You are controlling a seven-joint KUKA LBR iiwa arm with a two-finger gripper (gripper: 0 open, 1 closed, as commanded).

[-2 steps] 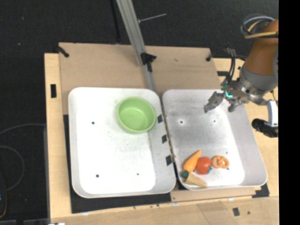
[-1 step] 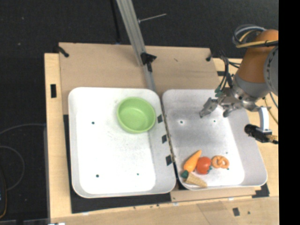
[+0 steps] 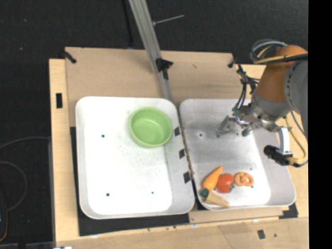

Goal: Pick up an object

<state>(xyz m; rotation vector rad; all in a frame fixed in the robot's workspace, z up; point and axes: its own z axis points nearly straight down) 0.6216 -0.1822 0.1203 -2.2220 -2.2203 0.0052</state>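
Observation:
In the right bin [image 3: 207,118], near its front edge, lie an orange carrot [image 3: 212,178], a red tomato [image 3: 225,183], a small orange pretzel-like piece [image 3: 244,179] and a tan cone [image 3: 215,199]. My gripper [image 3: 234,127] hangs over the bin's upper middle, well behind these toys. Its fingers [image 3: 224,127] stand spread apart, with nothing between them. A green bowl [image 3: 151,127] sits in the left bin [image 3: 104,160], toward its back right corner.
A slanted metal pole [image 3: 148,35] rises from the back of the bench between the bins. The arm's orange band [image 3: 277,79] and cables sit at the right edge. A black clamp [image 3: 277,154] sticks out over the right bin's right rim.

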